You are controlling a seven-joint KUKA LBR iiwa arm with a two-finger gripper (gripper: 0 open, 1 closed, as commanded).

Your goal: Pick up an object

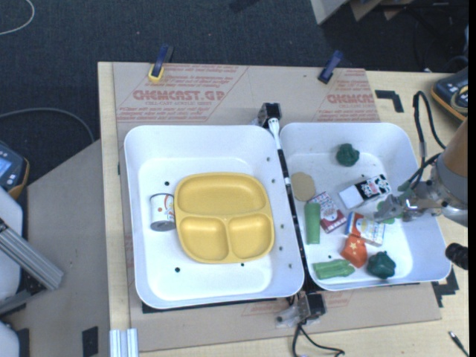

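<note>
The right bin [405, 143] holds a jumble of small objects. Among them are a dark green round lump [346, 154], a tan disc [302, 186], an upright green block [312, 222], a white and black box [364, 191], a red and white packet [328, 209], an orange piece [355, 251], a dark green lump [381, 265] and a flat green piece [332, 269]. My gripper [392, 209] reaches in from the right and hangs low over the bin's right half. It is just right of the white and black box and above a blue and white packet [372, 231].
The left bin [141, 147] holds a yellow divided plate [223, 216] and a small can [161, 212] lying to its left. A black divider strip [281, 166] runs between the bins. Clamps [158, 63] sit at the board's far edge. Cables [422, 125] hang at the right.
</note>
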